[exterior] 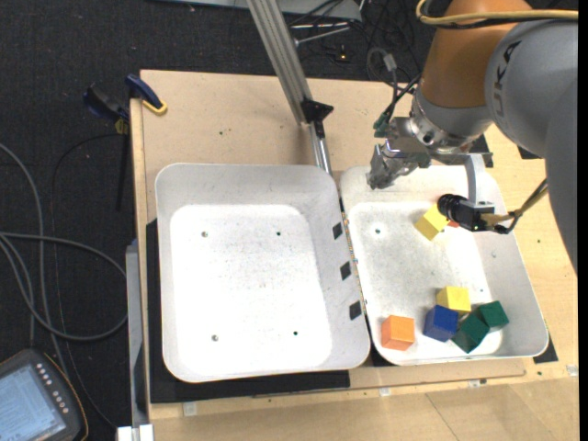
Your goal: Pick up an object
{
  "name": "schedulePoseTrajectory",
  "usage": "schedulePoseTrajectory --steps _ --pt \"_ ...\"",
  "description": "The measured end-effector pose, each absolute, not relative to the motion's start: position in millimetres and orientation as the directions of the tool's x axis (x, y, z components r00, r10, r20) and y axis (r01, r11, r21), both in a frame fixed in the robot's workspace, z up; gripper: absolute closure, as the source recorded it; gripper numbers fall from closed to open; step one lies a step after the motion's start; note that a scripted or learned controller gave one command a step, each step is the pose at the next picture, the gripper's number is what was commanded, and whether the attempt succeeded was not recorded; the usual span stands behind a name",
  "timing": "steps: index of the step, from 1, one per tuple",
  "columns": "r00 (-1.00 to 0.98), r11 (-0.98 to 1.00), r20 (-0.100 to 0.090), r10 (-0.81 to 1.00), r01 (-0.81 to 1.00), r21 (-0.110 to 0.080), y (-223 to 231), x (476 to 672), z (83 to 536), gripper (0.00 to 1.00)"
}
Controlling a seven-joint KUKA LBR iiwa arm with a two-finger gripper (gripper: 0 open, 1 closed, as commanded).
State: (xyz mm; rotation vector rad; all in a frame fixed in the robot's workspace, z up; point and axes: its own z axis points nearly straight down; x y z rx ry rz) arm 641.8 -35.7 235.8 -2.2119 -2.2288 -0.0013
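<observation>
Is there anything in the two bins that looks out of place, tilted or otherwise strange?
Nothing is spilled or damaged. One yellow cube lies alone and tilted near the top of the right bin, away from the blocks clustered at its lower edge. All blocks are inside that bin.

Lighting: even, bright, from overhead; my view is well exposed. White bins (248, 265) near blown out, fine speckle still legible. Shadows: soft, short, beneath my arm (514, 62) and under the blocks (447, 315). Glare: mild sheen on my orange band (469, 39). Focus: sharp at centre; slight softness and grain at dark floor (64, 53) edges.
</observation>
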Motion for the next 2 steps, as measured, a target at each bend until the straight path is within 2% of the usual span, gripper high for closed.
schedulePoseTrajectory --steps 2 --pt "-0.009 0.009 0.002 1.000 1.000 -0.002 82 609.6 244 1.00"
